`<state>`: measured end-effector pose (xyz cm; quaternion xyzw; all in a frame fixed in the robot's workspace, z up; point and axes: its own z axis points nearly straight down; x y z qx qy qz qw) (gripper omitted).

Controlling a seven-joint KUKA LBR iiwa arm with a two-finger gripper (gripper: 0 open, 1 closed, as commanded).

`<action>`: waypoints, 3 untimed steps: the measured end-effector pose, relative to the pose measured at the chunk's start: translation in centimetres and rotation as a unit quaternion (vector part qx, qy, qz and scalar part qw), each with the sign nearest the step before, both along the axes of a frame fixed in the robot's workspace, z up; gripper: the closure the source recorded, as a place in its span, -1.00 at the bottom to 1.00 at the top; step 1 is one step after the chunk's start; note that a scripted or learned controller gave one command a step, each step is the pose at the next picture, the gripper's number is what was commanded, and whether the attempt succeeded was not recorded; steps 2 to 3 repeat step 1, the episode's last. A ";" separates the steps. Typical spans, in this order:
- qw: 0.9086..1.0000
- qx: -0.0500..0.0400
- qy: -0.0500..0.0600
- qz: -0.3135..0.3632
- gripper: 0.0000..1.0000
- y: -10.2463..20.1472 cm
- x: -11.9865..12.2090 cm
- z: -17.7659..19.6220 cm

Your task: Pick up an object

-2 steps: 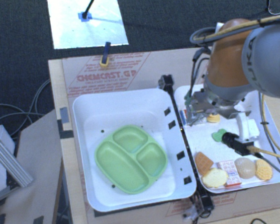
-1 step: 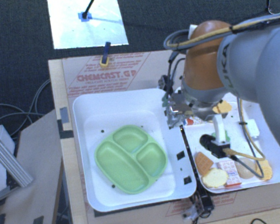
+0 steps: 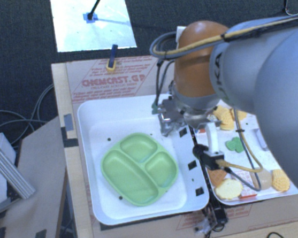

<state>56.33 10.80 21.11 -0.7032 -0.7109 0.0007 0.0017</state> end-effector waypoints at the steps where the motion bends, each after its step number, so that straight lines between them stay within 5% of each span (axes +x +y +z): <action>1: 1.000 -0.001 0.000 -0.005 1.00 -1.4 0.4 0.8; 3: 1.000 -0.001 0.000 -0.005 1.00 -1.4 0.4 0.8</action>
